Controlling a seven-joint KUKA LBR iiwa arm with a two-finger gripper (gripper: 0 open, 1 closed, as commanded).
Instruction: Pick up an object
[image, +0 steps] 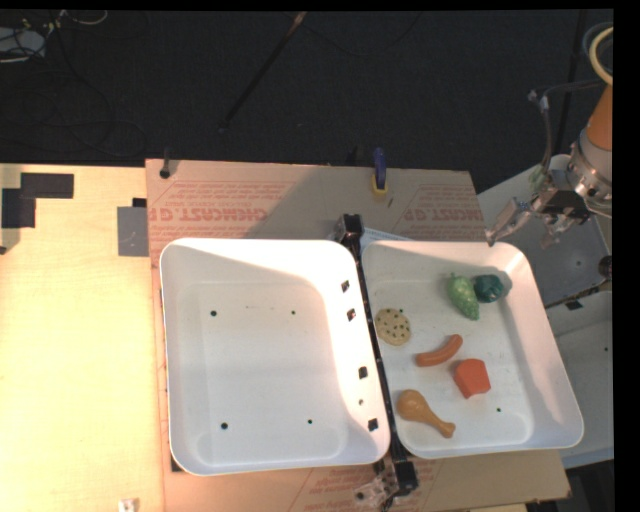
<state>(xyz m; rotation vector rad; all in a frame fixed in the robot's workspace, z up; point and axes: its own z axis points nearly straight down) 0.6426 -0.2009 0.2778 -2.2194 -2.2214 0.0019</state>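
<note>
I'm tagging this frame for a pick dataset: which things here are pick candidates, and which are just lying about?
Candidates, all in the right bin:
cookie
sausage
red block
drumstick
green vegetable
dark teal object

Lying about:
left bin
blue clamp
cardboard sheet

The brown cardboard sheet (250, 205) under the bins has red printed letters. They are upside down and too blurry to read.

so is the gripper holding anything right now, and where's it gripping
Nothing is held. The gripper hangs above the right bin's far corner, apart from the items lying in it.
</note>
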